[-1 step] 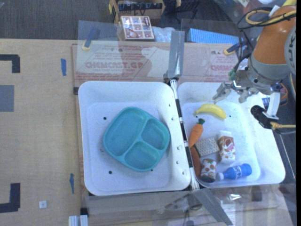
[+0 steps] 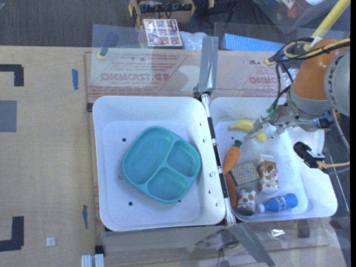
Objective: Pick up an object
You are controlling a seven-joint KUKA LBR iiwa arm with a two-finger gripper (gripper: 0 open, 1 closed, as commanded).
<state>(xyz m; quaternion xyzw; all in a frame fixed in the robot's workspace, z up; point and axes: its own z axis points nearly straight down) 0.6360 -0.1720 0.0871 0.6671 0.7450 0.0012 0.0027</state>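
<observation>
My gripper point(image 2: 259, 129) hangs low over the far part of the right bin point(image 2: 317, 202), reaching in from the right. A yellow banana point(image 2: 241, 125) lies right under and to the left of it, with a yellow end showing just past the gripper. I cannot tell whether it is touching the banana. Nearer the front lie an orange carrot point(image 2: 231, 158), a small checked box point(image 2: 245, 173), a juice carton point(image 2: 268, 175), a small can point(image 2: 246, 200) and a blue bottle point(image 2: 281, 203).
The left bin point(image 2: 105, 115) holds a teal divided plate point(image 2: 162, 163). A ridge point(image 2: 213, 166) separates the two bins. Cardboard sheets and a small box lie behind the bins, off the work area.
</observation>
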